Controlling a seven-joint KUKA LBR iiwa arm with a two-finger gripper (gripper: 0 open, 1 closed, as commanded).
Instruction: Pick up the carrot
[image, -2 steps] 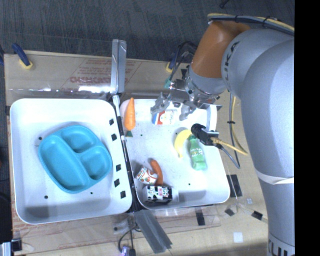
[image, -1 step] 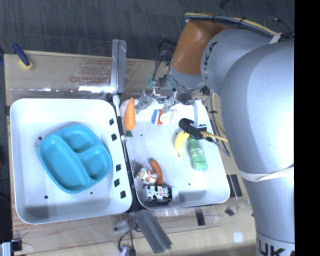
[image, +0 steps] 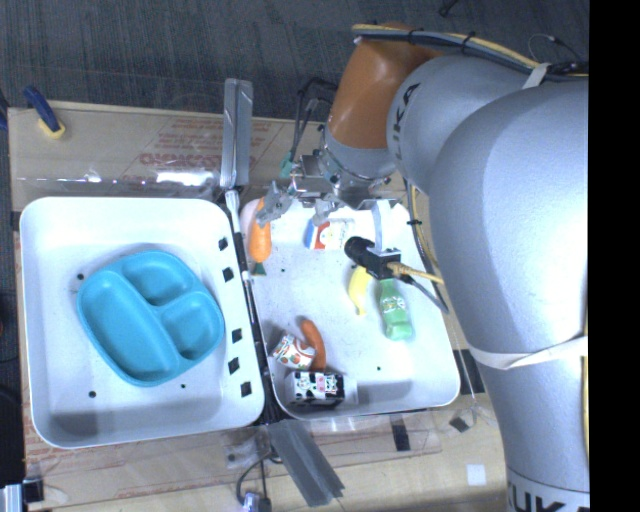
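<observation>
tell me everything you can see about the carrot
The carrot is a small orange toy-looking piece with a smooth, plastic-like surface and a paler tip at its upper end. It lies lengthwise against the left wall of the right bin, near that bin's upper left corner, beside the divider between the two bins. The pincer is just above and right of its top end; whether they touch cannot be told.

The gripper (image: 296, 199) hangs over the right bin (image: 425, 375), one finger (image: 273, 201) touching the carrot (image: 259, 240) by the bin's left wall
</observation>
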